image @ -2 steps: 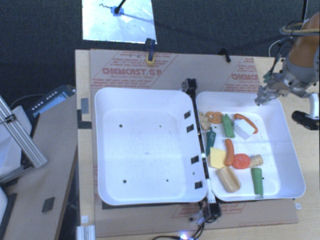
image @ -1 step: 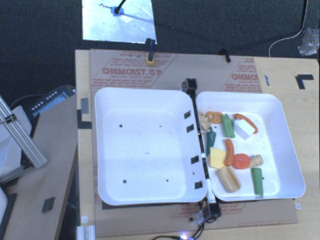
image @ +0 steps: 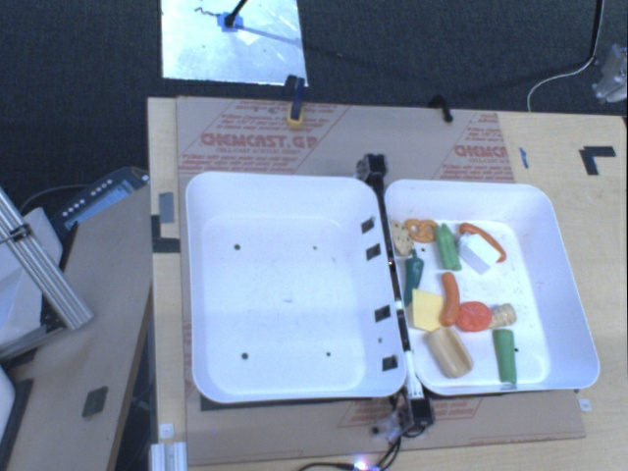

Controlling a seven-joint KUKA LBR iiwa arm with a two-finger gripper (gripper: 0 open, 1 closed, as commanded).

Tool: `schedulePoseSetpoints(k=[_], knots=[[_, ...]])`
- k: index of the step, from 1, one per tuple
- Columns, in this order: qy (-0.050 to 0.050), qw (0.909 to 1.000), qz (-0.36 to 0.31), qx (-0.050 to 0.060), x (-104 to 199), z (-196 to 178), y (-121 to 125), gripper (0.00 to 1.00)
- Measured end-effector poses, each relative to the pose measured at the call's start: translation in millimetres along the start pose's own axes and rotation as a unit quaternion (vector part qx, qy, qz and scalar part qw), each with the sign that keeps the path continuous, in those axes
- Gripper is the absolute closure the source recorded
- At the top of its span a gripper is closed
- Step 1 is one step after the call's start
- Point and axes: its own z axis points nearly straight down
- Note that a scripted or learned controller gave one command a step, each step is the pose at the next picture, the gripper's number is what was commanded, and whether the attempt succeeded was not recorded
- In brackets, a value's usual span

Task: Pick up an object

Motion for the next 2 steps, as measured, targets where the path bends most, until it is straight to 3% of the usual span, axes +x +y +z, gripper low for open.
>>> schedulePoseSetpoints(k=[1,2], knots=[[0.003,1.0,0.004,0.009,-0.5,104.8,-93.7,1.0],[-0.003,1.0,0.001,-0.008,-0.8,-99.6,-133.3,1.0]])
